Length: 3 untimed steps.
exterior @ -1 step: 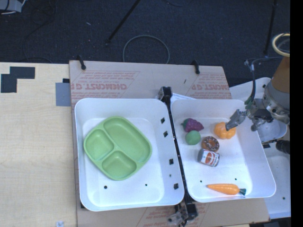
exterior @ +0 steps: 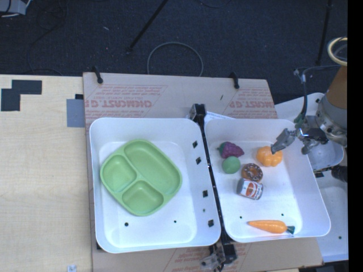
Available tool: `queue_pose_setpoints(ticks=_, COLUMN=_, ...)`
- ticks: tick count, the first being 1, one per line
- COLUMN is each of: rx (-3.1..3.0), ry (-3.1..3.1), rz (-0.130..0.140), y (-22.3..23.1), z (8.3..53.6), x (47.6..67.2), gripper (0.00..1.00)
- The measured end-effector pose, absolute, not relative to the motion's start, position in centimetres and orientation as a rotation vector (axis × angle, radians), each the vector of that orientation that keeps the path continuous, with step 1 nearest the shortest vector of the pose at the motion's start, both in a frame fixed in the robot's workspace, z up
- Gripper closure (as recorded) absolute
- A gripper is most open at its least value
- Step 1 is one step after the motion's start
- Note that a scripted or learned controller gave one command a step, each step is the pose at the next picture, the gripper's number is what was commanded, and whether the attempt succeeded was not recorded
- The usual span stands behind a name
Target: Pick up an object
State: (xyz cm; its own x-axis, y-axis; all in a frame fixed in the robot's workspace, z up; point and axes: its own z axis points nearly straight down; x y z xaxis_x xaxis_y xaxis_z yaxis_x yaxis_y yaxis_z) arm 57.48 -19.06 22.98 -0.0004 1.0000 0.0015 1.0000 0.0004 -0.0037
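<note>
**Over the right bin's 2 o'clock corner, gripper beside the orange toy**

At the right bin's [exterior: 317,205] far corner, toward 2 o'clock, you have the arm reaching in over the rim, with its gripper [exterior: 290,140] hanging above the white floor. Your two fingers look spread apart: one grey finger [exterior: 281,141] slants down toward 8 o'clock, and its tip meets the upper right edge of the orange toy fruit [exterior: 268,156]. The other finger sits out toward 3 o'clock, above the bin wall. You have nothing between the fingers.

From the orange toy fruit, look toward 9 o'clock and you find a purple bunch of toy grapes [exterior: 230,149], with a green ball [exterior: 231,165] touching it at 6 o'clock. A small brown doughnut-like toy [exterior: 252,171] lies just beside the ball at 4 o'clock, and a little can with a red label [exterior: 250,189] lies on its side right below that. Near the bin's 6 o'clock wall, well apart from the rest, you see a toy carrot [exterior: 267,226] lying flat, its green end pointing to 3 o'clock.

Your left bin [exterior: 105,220] holds a green divided plate [exterior: 140,176] with three compartments, sitting at a tilt to the bin's walls.
</note>
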Motion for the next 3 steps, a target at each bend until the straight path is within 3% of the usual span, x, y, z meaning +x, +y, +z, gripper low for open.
queue_pose_setpoints(ticks=3, rx=-2.223, ry=-2.219, rz=0.0, y=-18.2, z=9.0, x=57.2, gripper=0.0)
